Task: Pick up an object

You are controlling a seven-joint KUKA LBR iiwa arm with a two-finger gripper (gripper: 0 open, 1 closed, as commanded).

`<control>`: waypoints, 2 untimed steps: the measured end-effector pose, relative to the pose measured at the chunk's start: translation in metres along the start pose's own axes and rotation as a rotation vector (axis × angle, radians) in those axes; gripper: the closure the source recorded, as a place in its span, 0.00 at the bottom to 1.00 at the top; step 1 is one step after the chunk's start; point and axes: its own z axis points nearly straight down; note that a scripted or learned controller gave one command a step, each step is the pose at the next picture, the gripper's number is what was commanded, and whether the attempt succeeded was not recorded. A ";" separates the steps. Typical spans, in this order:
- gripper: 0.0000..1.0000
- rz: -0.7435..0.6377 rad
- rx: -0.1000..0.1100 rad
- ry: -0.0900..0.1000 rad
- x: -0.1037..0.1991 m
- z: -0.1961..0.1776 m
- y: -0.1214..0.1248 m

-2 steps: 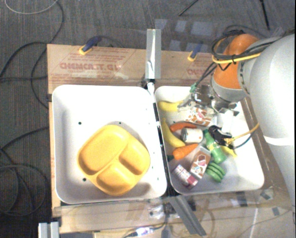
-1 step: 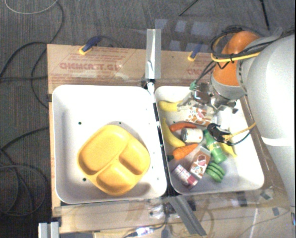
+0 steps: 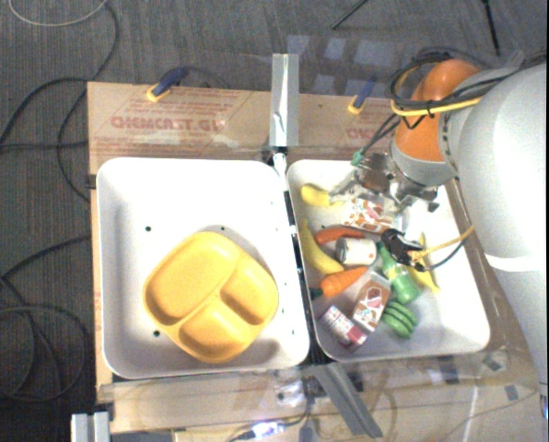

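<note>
My gripper (image 3: 378,190) hangs over the back of the right bin (image 3: 459,339), under the orange band of the arm, just above a pile of toy food. Directly below it lie a red-and-white carton (image 3: 367,215) and a small yellow piece (image 3: 313,194). Further forward in the pile are a banana (image 3: 317,256), two carrots (image 3: 344,281), a white can (image 3: 356,250), a green piece (image 3: 403,302), another red carton (image 3: 371,304) and a small pink-labelled can (image 3: 341,327). Nothing shows between the fingers.
The left bin (image 3: 127,201) holds an upturned yellow divided plate (image 3: 212,293). A metal divider (image 3: 280,109) stands behind the gap between the bins. Cardboard lies under the bins and cables trail over the floor. The arm's grey body covers the right bin's right side.
</note>
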 end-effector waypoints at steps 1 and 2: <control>0.00 -0.219 0.009 -0.007 -0.002 0.001 -0.002; 0.00 -0.190 0.007 0.005 -0.015 0.001 0.007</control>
